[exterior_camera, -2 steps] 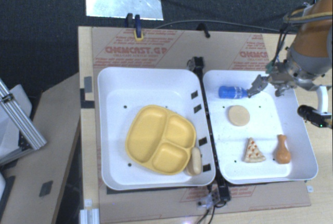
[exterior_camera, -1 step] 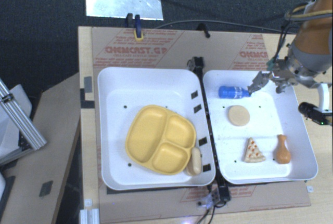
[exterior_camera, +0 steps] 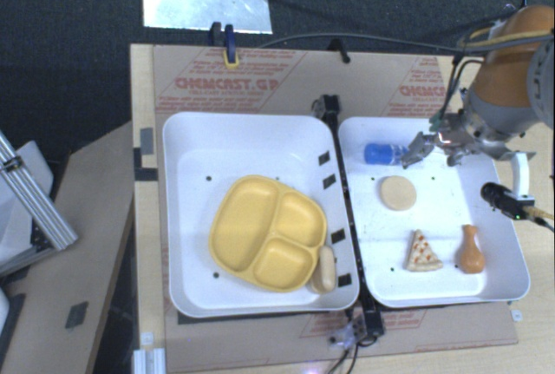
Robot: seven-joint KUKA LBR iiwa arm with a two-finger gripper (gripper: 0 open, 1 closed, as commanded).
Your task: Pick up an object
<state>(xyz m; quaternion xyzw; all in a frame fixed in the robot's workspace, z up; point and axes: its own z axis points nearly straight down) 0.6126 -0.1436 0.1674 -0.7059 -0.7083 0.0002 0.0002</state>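
The right bin (exterior_camera: 512, 277) holds a blue cylinder (exterior_camera: 379, 154) lying at the back left, a round tan biscuit (exterior_camera: 398, 193), a pizza slice (exterior_camera: 423, 252) and an orange-brown drumstick (exterior_camera: 471, 251). My gripper (exterior_camera: 432, 155) hangs over the back of this bin, just right of the blue cylinder. Its fingers are spread open with nothing between them. One fingertip (exterior_camera: 411, 155) reaches close to the cylinder's right end. The grey arm with its orange band (exterior_camera: 516, 42) comes in from the right.
In the left bin (exterior_camera: 195, 147) lie a yellow divided plate (exterior_camera: 267, 232) and a pale bread roll (exterior_camera: 325, 268) at the plate's front right corner. A black divider (exterior_camera: 340, 190) runs between the bins. A black fitting with a cable (exterior_camera: 505, 199) hangs over the right bin's right side.
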